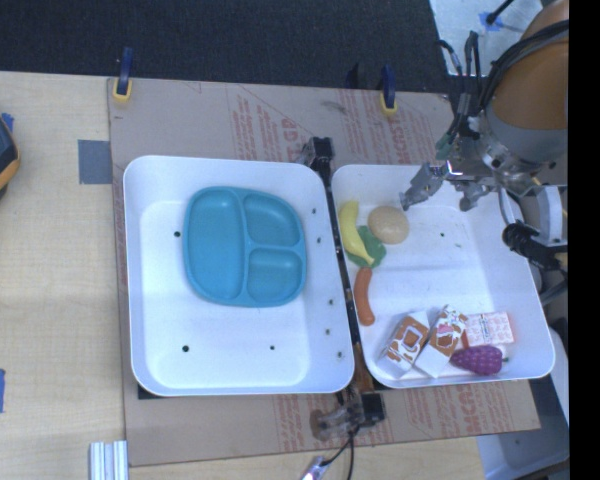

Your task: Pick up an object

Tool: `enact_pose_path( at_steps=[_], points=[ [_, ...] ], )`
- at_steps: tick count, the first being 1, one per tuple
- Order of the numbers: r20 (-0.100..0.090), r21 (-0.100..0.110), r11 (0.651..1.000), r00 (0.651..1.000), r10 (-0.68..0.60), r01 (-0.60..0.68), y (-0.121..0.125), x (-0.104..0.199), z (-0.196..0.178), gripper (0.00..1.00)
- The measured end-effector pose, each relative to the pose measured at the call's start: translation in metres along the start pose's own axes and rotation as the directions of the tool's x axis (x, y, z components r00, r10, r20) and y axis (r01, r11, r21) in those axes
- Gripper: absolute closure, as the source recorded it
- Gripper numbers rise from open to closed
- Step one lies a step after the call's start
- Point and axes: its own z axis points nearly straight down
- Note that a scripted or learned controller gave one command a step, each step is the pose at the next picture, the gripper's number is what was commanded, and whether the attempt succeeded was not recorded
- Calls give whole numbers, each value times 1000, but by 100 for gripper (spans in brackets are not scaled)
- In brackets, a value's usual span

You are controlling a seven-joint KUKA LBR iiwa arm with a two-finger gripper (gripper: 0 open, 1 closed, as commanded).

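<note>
Grey metal jaws [442, 181] hang over the far part of the right bin [520, 278], and they look spread apart, with nothing between the two fingers. One finger points down and to the side toward a round beige object [388, 224], which lies just beside that fingertip, not touching it as far as I can see. Next to this beige piece, a little further from the jaws, a yellow banana [351, 230] rests on a green toy [371, 250] against the bin wall, and an orange carrot [364, 296] lies beyond them along the same wall. Well apart from the jaws, at the near edge of this bin, small printed cartons [435, 336] and a purple grape bunch [477, 359] are pushed together in a heap, probably because things slide there. Beyond the dividing wall, the left bin [150, 268] carries a blue divided plate [245, 245]. Both bins sit on brown cardboard clamped to the worktop [40, 268]. I judge the beige object the likeliest one to be picked, since it is closest and stands rather free.
</note>
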Motion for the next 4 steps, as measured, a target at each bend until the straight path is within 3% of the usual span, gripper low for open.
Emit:
enact_pose_path(
  at_steps=[1, 2, 3, 4],
  points=[
    [2, 0, 1000, 1000, -1, 1, 51, 36, 42, 0],
    [1, 1, 1000, 1000, -2, 2, 52, 57, 42, 0],
    [2, 1, 1000, 1000, 1, -1, -14, 60, 42, 0],
    [1, -2, 1000, 1000, 4, -4, 51, -8, 49, 0]
  ],
)
